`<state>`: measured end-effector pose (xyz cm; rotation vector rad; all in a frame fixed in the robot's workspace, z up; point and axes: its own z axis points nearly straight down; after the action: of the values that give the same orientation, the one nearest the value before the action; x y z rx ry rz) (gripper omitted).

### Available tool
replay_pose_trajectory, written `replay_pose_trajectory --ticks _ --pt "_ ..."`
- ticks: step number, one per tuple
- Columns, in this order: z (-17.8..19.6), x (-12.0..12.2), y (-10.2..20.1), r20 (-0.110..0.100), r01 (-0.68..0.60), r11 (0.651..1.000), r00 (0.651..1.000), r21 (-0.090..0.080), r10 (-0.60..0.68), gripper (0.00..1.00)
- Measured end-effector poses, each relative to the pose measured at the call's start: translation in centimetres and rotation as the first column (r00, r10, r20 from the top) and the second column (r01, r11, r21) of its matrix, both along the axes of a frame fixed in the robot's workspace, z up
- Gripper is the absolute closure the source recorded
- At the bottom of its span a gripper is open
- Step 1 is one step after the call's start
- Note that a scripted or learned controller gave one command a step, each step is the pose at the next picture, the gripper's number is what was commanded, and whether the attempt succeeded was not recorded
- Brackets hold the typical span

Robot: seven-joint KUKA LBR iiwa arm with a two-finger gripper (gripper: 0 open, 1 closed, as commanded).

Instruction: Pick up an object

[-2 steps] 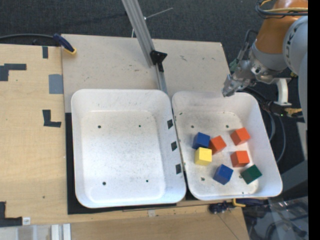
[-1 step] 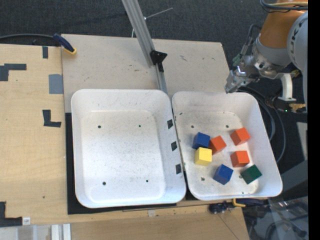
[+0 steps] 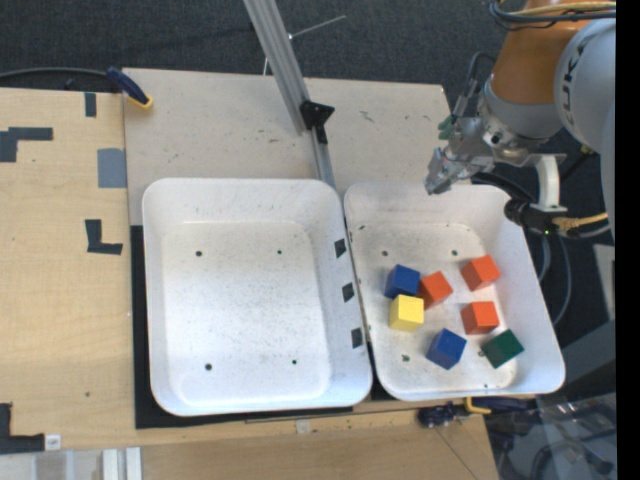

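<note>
As seen from the near edge outward: right bin (image 3: 548, 366), white and shallow, with seven cubes loose on its floor, all in the near half.

Nearest row: green cube (image 3: 503, 348) at 5 o'clock of the cluster, close to the near-right wall; blue cube (image 3: 447, 348) just beside it at 9 o'clock, apart from it.

Middle row: yellow cube (image 3: 407, 312) touching or almost touching the second blue cube (image 3: 403, 280) at its 12 o'clock; orange cube (image 3: 480, 316) standing free at 3 o'clock of the yellow one.

Far row: second orange cube (image 3: 436, 288) just beside the second blue cube; third orange cube (image 3: 480, 272) alone at 1 o'clock of the cluster, with open floor around it.

Left bin (image 3: 240, 268): bare speckled floor, nothing in it to pick.

Beyond the cubes: gripper (image 3: 440, 180) over the far rim of the right bin, well apart from every cube. Cannot be told whether spread or closed; no cube seen in it. Grasp not yet begun.

Governing relation: whole cluster toward 6 o'clock of the gripper, third orange cube at about 5 o'clock and second blue cube at about 7 o'clock, these two nearest. No long axis on any cube; judged easiest, the free-standing third orange cube.

Farthest: arm (image 3: 545, 43) entering from 3 o'clock.
</note>
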<state>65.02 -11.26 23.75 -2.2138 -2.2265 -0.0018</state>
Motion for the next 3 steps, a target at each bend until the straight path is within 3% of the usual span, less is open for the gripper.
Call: replay_pose_trajectory --ticks 1,3 --pt "0.0 -2.9 5.0 -0.001 0.0 1.0 1.0 -0.001 0.0 1.0" --pt "0.1 -6.4 15.2 -0.002 -0.001 1.0 1.0 0.0 0.001 1.0"
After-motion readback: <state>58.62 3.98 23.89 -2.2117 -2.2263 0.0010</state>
